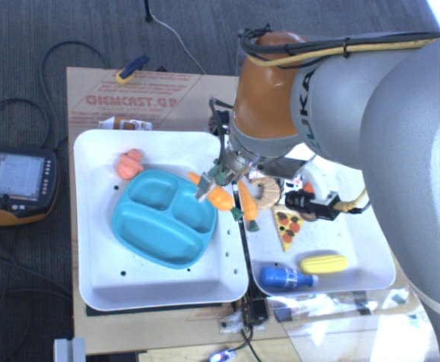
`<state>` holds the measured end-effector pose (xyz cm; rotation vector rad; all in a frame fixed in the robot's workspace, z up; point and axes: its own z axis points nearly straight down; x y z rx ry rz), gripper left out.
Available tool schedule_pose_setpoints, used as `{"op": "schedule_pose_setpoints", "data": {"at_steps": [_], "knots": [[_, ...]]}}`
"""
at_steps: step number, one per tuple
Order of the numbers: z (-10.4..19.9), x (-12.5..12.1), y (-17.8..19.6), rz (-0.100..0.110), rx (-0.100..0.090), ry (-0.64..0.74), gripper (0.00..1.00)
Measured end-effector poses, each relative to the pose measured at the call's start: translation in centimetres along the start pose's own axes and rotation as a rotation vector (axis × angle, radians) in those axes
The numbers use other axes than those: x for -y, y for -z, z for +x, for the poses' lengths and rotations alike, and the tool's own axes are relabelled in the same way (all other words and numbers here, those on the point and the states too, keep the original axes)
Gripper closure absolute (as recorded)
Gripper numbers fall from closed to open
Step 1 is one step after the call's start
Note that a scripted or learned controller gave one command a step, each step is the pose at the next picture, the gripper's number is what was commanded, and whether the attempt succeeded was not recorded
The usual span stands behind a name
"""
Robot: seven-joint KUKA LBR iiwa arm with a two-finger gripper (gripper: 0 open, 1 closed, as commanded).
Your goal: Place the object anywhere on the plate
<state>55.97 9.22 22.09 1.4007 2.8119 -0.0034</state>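
While the hand [211,183] hovers at the blue plate [163,216] rim, grasp unclear, orange carrot [218,197] beside it.

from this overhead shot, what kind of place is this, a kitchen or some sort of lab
Most likely a robotics lab, not a kitchen: a grey industrial arm reaches over two white bins, the food such as the pizza slice looks like plastic toys, and a teach pendant lies on carpet.

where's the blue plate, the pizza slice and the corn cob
blue plate [154,219]: camera view, on a bare compartment floor
pizza slice [286,227]: camera view, on its topped face
corn cob [324,263]: camera view, on the middle of the yellow cob
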Motion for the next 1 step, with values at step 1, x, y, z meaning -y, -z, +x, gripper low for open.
{"op": "schedule_pose_setpoints", "data": {"at_steps": [1], "knots": [[-0.16, 0.09, 0.02, 0.001, 0.002, -0.002, 0.0]]}}
